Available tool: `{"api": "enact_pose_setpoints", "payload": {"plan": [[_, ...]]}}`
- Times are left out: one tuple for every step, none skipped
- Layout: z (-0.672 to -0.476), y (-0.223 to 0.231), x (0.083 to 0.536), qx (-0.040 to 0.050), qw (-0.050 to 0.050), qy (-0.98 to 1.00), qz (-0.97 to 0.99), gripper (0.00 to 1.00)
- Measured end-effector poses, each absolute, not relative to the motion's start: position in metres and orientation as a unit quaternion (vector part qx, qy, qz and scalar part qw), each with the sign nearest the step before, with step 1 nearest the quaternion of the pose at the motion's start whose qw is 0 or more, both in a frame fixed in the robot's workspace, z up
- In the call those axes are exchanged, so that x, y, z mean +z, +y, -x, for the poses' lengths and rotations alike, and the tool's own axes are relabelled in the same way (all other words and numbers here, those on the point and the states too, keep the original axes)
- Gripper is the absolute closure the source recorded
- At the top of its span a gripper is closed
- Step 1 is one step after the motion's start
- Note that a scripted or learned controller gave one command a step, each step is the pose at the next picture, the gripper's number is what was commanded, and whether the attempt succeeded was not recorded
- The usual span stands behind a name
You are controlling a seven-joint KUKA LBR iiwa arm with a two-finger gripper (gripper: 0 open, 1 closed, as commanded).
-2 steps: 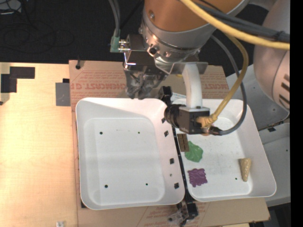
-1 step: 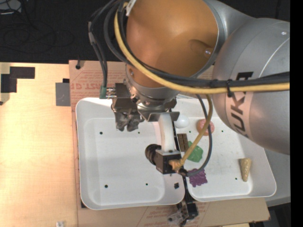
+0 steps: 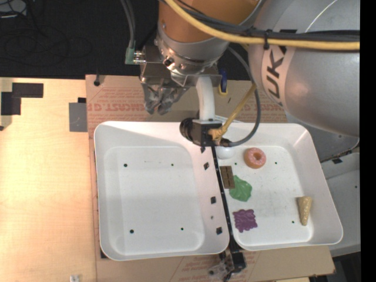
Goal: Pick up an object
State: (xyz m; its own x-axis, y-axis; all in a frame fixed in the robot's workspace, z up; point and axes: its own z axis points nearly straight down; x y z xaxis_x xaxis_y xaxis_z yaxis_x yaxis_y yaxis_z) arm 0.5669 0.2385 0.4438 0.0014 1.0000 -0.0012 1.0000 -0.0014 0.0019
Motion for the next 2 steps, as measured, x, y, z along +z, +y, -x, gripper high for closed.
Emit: {"api": "enact_pose_setpoints", "payload": {"plan": [[-0.518, 0.232, 0.539, 0.0024, 0.0, 0.708, -0.706, 1.0], [-0.515, 0.243, 0.363, -0.0093, -0.003, 0.707, -0.707, 1.0]]}}
